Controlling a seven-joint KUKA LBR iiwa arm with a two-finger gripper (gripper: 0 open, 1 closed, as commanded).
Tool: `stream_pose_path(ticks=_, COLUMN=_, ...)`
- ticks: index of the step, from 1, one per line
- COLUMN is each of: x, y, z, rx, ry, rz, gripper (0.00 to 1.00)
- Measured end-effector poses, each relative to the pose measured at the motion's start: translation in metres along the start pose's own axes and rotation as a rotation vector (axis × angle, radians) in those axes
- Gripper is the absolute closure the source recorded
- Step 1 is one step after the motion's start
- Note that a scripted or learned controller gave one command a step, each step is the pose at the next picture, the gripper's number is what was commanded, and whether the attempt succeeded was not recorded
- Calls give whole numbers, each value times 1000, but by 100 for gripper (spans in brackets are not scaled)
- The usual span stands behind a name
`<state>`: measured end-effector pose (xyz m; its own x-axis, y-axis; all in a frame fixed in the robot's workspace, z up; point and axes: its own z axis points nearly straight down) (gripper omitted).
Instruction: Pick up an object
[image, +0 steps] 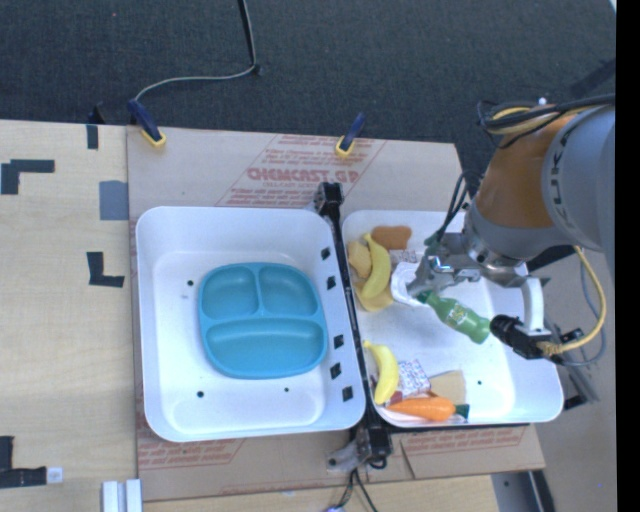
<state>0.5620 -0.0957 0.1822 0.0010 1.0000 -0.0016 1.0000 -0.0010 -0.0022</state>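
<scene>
1. Gripper (428, 283) is positioned over the right bin (520, 395), near its upper middle.
2. Finger state: cannot be told from this view.
3. Green bottle (456, 313) lies tilted just beside the gripper, neck end nearest it; contact cannot be confirmed.
4. Bananas (374, 272) lie left of the gripper, against the divider between the bins.
5. Carrot (424, 408) and a second banana (383, 370) lie at the bin's lower edge.
6. Left bin (160, 300) holds a blue divided plate (263, 318).

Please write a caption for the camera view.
Gripper above right bin near green bottle and bananas; blue plate in left bin.
</scene>
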Motion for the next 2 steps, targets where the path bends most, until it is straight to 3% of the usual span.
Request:
stream_pose_path(ticks=1, x=45, y=43, z=-2, rx=-1, ry=2, rz=-3, gripper=100)
stream_pose_path(ticks=2, x=87, y=-3, z=-2, rx=0, ry=2, rz=-3, gripper=100)
